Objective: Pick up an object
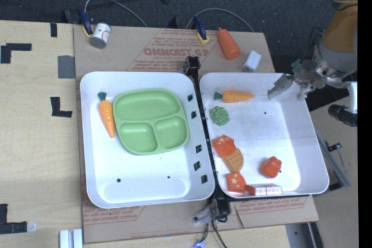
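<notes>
The two shallow white plastic bins sit side by side; the left bin (93, 142) lies well away from the gripper, the right bin (290, 130) directly beneath it. The grey arm (340, 38) with its orange band reaches in at the upper right edge. A green three-compartment plastic plate (152, 121) lies in the left bin, far to the gripper's left.

The two-finger gripper (285, 87) hangs over the right bin's upper right corner; how far its fingers are spread cannot be told, and nothing shows between them.

An orange toy carrot (235, 96) lies just left of the gripper. Another carrot (106, 116) rests beside the plate. An orange toy bottle (228, 43) lies outside the bins, up-left of the gripper. Below-left sit a green broccoli piece (220, 116), an orange-red block (224, 145), a tan waffle-like piece (234, 160) and a red-orange piece (235, 182); a small red pepper (271, 166) lies below the gripper.
</notes>
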`<state>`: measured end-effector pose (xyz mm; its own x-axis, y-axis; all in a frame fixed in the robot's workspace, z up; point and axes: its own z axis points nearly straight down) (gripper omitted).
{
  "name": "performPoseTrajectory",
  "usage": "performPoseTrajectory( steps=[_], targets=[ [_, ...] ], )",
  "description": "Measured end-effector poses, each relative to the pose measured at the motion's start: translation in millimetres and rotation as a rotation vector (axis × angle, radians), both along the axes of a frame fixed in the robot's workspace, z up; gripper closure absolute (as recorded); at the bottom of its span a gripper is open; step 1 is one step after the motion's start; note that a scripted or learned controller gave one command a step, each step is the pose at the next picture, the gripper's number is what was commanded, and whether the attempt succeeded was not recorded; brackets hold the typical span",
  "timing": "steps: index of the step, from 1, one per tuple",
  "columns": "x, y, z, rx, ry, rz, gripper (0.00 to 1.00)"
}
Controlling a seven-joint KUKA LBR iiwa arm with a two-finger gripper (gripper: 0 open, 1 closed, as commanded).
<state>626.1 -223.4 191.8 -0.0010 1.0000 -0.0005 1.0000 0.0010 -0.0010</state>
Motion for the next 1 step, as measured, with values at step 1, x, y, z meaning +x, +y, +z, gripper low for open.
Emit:
performPoseTrajectory(
  steps=[1],
  targets=[
    [-74.0, 30.9, -4.8, 0.0, 0.001, 0.0, 0.0]
  ],
)
